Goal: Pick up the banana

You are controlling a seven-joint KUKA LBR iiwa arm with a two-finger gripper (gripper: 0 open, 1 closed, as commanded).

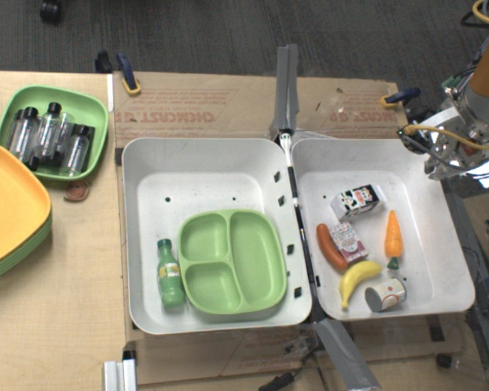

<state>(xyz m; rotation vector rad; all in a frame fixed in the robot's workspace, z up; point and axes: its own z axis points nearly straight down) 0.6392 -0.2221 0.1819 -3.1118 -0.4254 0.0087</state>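
Note:
The yellow banana (357, 281) lies near the front of the right bin (440, 300), curving from lower left to upper right. A red sausage (330, 247) and a small pink packet (348, 242) lie just behind it, and a grey can (387, 294) lies on its side to its right. My gripper (456, 153) hangs over the bin's far right rim, well behind and to the right of the banana, with nothing seen in it.
The right bin also holds an orange carrot (393, 235) and a small white carton (358, 201). In the left bin (147, 177) sit a green divided plate (228, 261) and a green bottle (169, 274). A green tray of bottles (53, 133) and orange plates (12, 214) are far left.

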